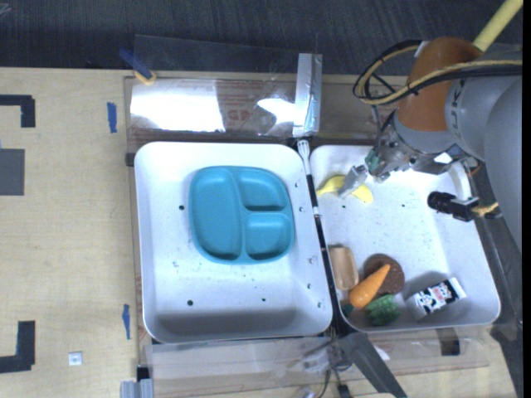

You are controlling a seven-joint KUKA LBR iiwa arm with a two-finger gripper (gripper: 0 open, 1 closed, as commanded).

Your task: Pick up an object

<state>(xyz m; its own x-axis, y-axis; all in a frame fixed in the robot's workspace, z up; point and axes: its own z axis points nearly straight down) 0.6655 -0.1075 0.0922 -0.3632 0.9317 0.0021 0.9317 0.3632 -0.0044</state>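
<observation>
A pale wooden bench (66, 222) carries two shallow white bins side by side. In the left bin (166, 305), a blue divided plate (242, 214) lies flat around the middle, somewhat nearer the far edge than the near one. It has one long compartment on its left and two smaller ones on its right. A sheet of shiny clear plastic (207, 106) lies on the bench beyond this bin's far edge.

In the right bin (415, 239), a yellow banana-shaped toy (332, 186) lies close to the far left corner, just beside the wall shared with the left bin. The gripper (363, 175) is low over the toy's right end, at or touching it. Whether the gripper is open, closed or gripping the toy cannot be told from this angle.

Along the right bin's near edge sits a cluster. A tan block (342, 265) lies against the left wall, with a brown disc (390, 272) beside it. An orange carrot (369, 287) lies tilted across the disc's lower left, and a green piece (383, 309) touches the carrot's near side. A small black-and-white carton (437, 297) lies a little apart, toward the near right corner.

The grey arm (489, 114), with its orange band (436, 89), reaches in over the bin's far right corner.
</observation>
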